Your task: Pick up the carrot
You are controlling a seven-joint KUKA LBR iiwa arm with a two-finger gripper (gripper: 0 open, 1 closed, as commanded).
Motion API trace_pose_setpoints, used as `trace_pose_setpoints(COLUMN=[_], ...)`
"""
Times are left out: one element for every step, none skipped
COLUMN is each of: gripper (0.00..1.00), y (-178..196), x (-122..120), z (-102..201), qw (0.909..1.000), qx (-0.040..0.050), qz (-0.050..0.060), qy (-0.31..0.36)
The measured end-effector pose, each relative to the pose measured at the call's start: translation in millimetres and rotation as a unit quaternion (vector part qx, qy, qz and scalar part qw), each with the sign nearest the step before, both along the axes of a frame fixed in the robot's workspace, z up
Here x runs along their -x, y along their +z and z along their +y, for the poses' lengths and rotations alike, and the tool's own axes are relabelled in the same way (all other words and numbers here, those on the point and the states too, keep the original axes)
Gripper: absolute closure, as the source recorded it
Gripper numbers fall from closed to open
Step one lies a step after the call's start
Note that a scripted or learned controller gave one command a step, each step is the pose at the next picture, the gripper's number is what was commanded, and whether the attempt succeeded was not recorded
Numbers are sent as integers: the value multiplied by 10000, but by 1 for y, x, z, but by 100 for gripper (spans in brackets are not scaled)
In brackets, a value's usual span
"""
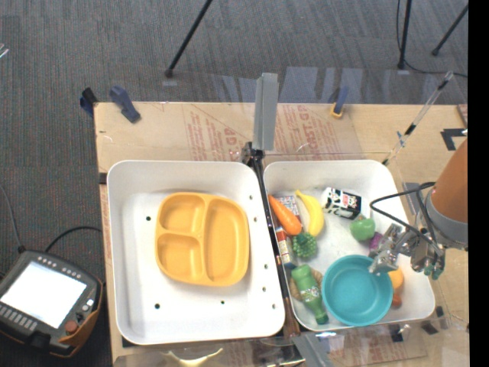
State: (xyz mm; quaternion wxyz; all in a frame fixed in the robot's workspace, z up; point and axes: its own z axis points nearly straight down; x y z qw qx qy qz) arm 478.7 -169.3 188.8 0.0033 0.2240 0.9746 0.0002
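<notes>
The carrot [285, 215] is seen lying in the right bin [382, 176], close against that bin's left wall, slanted with its narrow end toward the far left. Just to its right lies a banana [311, 211], and a small green broccoli-like piece [305, 245] sits just near of its thick end. A green bottle [309, 292] and a teal bowl [357, 290] occupy the near part of the same bin; a green apple-like ball [363, 228] and a black-and-white carton [341, 202] lie farther right.

The gripper [405, 252] is placed at the right side of the right bin, above the bowl's right rim and well apart from the carrot. Whether it is spread or pressed together cannot be told from this view; nothing is seen between its parts.

The step in hand is judged to be the approach: the carrot has not been reached. For the next move, a crossing leftward over the bowl would be required, then an alignment across the carrot's slanted body and a descent. Care would be called for, since the bin wall and the banana leave little room on either side. A yellow 3-compartment tray [203, 239] rests in the left bin [130, 281].
</notes>
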Motion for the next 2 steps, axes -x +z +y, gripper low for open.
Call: trace_pose_setpoints(gripper=[100,100], y=[-45,23], x=[-28,0], z=[26,-15], qw=[9991,9997], qx=[-6,2], qz=[14,2], qy=[-423,-261])
